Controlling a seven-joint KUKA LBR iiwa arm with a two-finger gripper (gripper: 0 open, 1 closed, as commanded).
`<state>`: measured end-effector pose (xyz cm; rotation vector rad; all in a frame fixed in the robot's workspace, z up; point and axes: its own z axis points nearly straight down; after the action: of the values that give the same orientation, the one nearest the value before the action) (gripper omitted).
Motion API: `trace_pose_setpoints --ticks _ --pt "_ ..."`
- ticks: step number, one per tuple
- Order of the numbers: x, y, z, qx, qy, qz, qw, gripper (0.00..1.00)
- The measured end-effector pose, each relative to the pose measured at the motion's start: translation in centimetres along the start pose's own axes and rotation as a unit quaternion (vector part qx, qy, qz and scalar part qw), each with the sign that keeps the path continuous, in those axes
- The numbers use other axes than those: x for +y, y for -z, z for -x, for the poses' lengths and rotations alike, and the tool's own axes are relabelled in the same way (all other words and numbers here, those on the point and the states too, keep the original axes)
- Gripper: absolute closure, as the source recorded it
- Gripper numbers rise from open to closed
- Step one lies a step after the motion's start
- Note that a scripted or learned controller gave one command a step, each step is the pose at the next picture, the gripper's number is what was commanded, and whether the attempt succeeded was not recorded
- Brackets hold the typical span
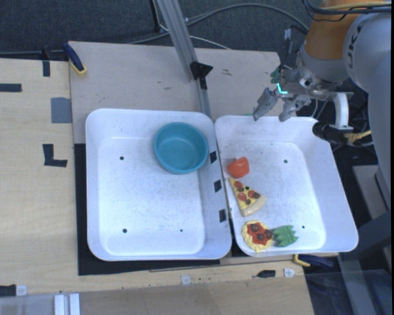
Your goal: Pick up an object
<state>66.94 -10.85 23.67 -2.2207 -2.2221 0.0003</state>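
Grey arm's jaws (273, 109) hang spread and unladen above right bin (315, 176).

Even, soft light falls from above on my workspace, bright enough to read everything plainly. The two white bins (151, 241) come out brightest, near washed out along their rims, yet their speckles stay visible. Shadows are faint: a thin one hugs the blue bowl (180, 147) at its 6 o'clock edge. The dark floor at 12 o'clock swallows detail. My end effector (274, 107) at 2 o'clock looks slightly soft, with a small green glow just above it. Overall sharpness is modest, a little grainy.
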Motion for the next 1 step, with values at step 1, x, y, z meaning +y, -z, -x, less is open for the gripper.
trace_pose_setpoints --ticks 1 --pt "0.00 0.00 0.00 0.000 0.000 0.000 1.0000 0.00"
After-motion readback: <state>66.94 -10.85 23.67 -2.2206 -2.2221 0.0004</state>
